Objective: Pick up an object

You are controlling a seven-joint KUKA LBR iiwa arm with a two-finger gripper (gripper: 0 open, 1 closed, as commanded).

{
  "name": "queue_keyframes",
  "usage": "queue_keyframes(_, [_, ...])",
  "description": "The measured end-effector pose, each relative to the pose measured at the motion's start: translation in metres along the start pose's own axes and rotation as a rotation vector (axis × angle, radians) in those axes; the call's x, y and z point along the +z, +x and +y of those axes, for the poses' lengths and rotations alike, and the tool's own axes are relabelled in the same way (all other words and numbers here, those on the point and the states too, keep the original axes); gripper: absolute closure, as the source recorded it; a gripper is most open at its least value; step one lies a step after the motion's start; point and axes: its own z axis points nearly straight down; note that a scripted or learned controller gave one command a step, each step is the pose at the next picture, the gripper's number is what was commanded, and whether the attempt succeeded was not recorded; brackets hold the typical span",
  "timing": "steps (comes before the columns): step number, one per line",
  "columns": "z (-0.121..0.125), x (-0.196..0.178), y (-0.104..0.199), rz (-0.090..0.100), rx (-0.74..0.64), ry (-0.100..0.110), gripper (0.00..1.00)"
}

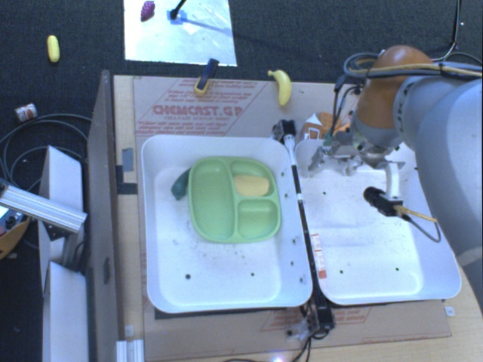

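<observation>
A green divided plate [226,210] lies in the left bin [219,285], with a yellow piece [251,185] in its back right compartment. A dark green object [179,184] rests against the plate's left edge. My gripper [332,163] hangs low over the back left corner of the right bin [370,270]. Just behind it, at the bin's back rim, sits an orange and white object [318,125], partly hidden by the wrist. I see nothing held in the gripper.
A yellow banana [283,87] and a blue and yellow tool [204,78] lie on the cardboard behind the bins. The grey arm [438,142] covers the right bin's back right part. A black ridge [302,217] separates the bins.
</observation>
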Motion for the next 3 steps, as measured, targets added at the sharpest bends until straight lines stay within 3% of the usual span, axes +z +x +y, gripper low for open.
queue_keyframes(2, [0.000, 0.000, -0.006, 0.000, 0.001, 0.000, 0.00])
queue_keyframes(3, [0.000, -0.001, -0.028, 0.000, 0.002, -0.001, 0.00])
